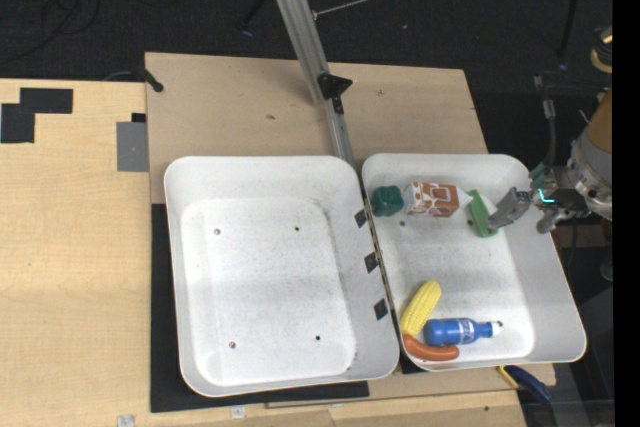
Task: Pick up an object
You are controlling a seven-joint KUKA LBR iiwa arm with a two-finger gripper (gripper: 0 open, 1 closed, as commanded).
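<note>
The right bin (545, 300) holds several objects. A teal block (387, 201) and a brown-and-white carton (433, 198) lie at its far side, with a green piece (481, 213) to their right. Near the front lie a yellow corn cob (421, 306), a blue bottle (458, 331) and a red sausage (432, 351). My gripper (530, 212) hangs over the bin's far right edge, open, with nothing between its fingers. Its left finger (512, 205) is just right of the green piece.
The left bin (185, 215) sits beside the right one, joined along a divider with black clips (371, 261). A slanted aluminium rail (300, 25) rises behind the bins. Wooden bench surface (70, 245) extends to the left.
</note>
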